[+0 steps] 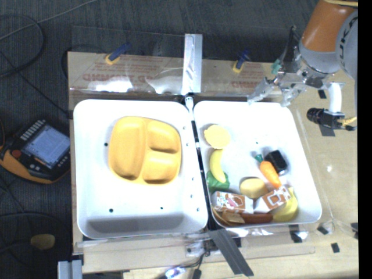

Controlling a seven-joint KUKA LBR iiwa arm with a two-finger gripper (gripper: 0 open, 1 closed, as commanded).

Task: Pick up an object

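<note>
My gripper [269, 100] hangs over the far rim of the right bin [302, 133], near its back right corner. Its two fingers are spread open with nothing between them. Below it the right bin holds several toy foods: a round yellow slice [216, 136], a yellow banana with a green end [215, 166], a black block [276, 160], an orange carrot [268, 172], a pale yellow lump [252, 186], a small printed carton [229, 201] and an orange box [275, 197]. The left bin [93, 202] holds a yellow compartment tray [144, 150].
A metal divider post [192, 63] rises at the back between the bins. A black handheld device [38, 150] lies on the floor to the left. The arm's orange band [325, 22] sits at the top right, over the bench's right side.
</note>
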